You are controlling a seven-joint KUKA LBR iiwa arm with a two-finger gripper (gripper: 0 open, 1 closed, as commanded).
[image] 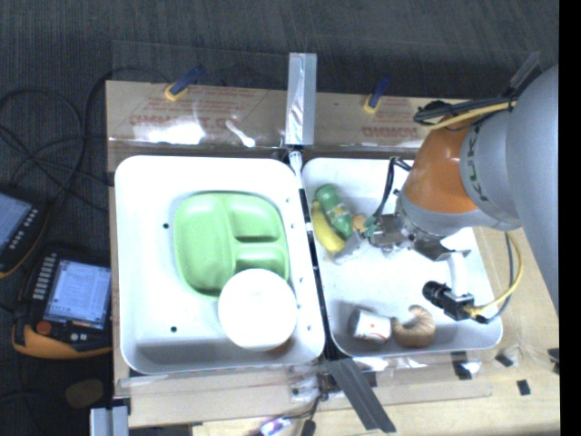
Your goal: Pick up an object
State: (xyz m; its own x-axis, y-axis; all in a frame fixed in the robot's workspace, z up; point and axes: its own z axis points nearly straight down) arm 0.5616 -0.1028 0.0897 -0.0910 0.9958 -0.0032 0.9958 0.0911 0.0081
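two white bins [127,243], gripper [370,230] beside green bottle [332,205], grip state unclear

Grey arm [508,153] low, gripper [377,232] leftward

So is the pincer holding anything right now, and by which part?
Cannot be told. The pincer sits low in the right bin, right beside the green bottle and banana, but the wrist hides whether anything is gripped.

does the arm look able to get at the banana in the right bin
Probably yes. The banana lies against the right bin's left wall beside a green bottle, uncovered from above, and the gripper is already close beside it. The wall may crowd the fingers.
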